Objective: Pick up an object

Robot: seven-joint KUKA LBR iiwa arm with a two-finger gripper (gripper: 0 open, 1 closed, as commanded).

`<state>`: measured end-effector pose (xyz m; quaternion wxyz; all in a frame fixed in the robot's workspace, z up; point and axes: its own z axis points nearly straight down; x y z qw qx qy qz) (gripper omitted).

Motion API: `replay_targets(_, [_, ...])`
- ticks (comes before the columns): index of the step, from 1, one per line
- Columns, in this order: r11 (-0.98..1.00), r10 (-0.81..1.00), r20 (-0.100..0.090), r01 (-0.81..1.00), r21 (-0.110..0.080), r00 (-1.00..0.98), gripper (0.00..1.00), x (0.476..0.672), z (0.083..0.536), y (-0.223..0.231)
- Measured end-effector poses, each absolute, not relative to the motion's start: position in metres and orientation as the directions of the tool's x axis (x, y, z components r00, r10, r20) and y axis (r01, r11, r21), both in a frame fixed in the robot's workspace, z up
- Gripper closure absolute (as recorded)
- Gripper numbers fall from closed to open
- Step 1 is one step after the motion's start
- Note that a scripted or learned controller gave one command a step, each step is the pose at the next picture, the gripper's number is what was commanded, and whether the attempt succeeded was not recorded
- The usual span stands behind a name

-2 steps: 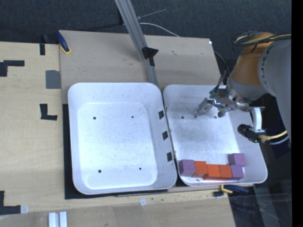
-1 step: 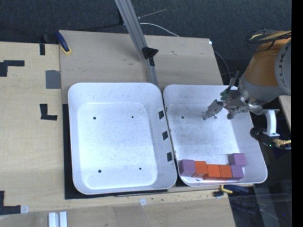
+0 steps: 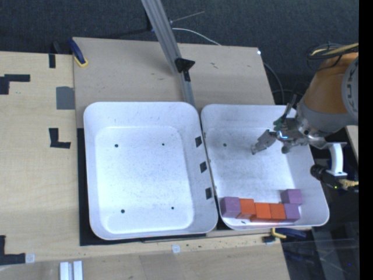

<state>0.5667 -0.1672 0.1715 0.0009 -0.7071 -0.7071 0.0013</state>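
Blocks (image 3: 263, 210), purple and orange, line the right bin's (image 3: 245, 116) near wall, row running crosswise. My gripper (image 3: 271, 141) hangs above, farther back, fingers parted, holding nothing.

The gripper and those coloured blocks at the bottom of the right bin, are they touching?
Apart. In the camera view the gripper hangs over the middle of the right bin, with bare white floor between it and the purple and orange blocks along the near edge.

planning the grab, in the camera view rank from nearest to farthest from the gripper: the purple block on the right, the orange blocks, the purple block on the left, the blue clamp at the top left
From the gripper:
1. Right purple block, near corner of the right bin.
2. Orange blocks, along the near wall.
3. Left purple block, row's left end; close to call with 2.
4. Blue clamp, bench's far left corner.
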Motion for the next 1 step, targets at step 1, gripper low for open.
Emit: replay_targets(1, [0.003, 1.000, 0.001, 1.000, -0.002, -0.003, 1.00, 0.5679, 0.1814, -0.1657])
